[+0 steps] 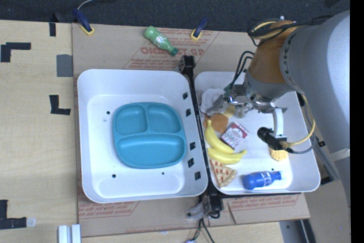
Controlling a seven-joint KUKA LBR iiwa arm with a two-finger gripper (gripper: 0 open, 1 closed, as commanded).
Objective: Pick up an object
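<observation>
In the right bin [307,176] lie a yellow banana [220,148], a round brown bun [219,122], a red and white packet [234,135], a waffle-patterned slice [222,172], a blue bottle [261,179] and a small yellow piece [278,153]. My gripper [219,103] hangs low over the bin's upper left part, just above the bun and the banana's top end. I see nothing clearly held in it. The grey arm with its orange band [272,60] covers the bin's far right side.
The left bin [91,122] holds a blue divided plate [149,134]. A green bottle [161,41] lies on the cardboard behind the bins. Black clips join the two bins along the middle wall [194,122]. A cable loops beside the wrist.
</observation>
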